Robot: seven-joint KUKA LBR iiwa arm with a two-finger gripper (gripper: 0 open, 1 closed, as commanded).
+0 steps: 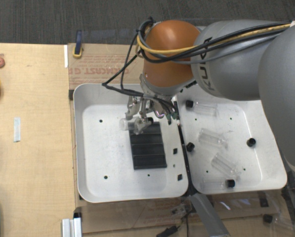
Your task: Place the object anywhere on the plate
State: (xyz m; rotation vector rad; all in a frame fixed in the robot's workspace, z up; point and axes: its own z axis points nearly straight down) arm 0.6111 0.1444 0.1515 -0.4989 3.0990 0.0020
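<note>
The black ribbed rectangular plate (148, 150) lay in the middle of the shallow white left bin (90, 181) on the desk. The grey arm's end effector (137, 123) hung at the plate's far edge; whether its fingers were apart or together could not be told. Clear plastic pieces (217, 152) lay in the white right bin (266, 177).

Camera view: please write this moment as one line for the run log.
arm: over left bin | gripper: at top edge of black ridged plate | right bin: clear plastic pieces | placement: unconfirmed
</note>
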